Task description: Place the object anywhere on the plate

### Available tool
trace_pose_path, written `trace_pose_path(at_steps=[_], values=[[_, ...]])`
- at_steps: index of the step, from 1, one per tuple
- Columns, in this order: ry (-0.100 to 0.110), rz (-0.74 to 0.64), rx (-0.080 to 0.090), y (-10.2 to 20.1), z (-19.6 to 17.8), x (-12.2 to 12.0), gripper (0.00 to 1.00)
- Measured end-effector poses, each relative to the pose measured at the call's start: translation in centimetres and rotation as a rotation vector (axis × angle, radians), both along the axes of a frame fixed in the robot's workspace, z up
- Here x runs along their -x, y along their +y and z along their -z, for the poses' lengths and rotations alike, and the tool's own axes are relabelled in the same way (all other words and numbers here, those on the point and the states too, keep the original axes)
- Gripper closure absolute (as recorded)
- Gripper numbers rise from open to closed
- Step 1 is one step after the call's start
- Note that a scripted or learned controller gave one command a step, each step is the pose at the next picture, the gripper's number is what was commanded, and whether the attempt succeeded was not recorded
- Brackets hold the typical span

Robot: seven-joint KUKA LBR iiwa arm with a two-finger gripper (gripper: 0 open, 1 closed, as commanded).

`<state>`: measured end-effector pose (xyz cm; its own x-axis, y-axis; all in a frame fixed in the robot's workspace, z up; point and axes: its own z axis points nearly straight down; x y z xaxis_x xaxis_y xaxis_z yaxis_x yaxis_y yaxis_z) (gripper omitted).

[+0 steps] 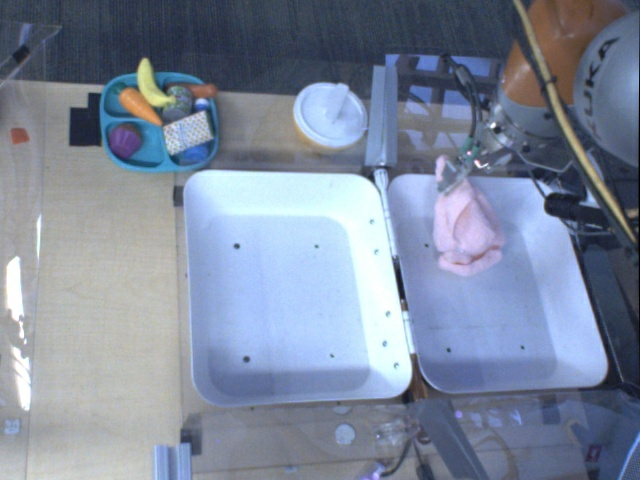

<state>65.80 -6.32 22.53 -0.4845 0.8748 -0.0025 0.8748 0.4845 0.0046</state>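
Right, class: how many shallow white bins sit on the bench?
2: the left bin near the bench's middle, and the right bin beside it, holding a pink cloth.

My arm (590,58) is rounded grey casing with a broad orange band above the wrist and dark "KUKA" lettering on the shell. A yellow cable and a black one loop over the orange part and run down my side. My gripper (462,171) is small, of pale metal, perhaps with thin wires beside it.
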Motion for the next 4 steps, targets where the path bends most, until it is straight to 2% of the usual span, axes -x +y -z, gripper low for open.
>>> trace_pose_path(at_steps=[1,2,3,4], values=[[0.001,-0.404,0.001,4.8,0.0,0.0,1.00],[0.000,-0.807,0.002,9.8,-1.1,1.0,1.00],[-0.001,-1.067,0.003,14.6,-1.6,2.0,1.00],[-0.003,-1.071,0.003,19.4,-0.5,3.6,1.00]])
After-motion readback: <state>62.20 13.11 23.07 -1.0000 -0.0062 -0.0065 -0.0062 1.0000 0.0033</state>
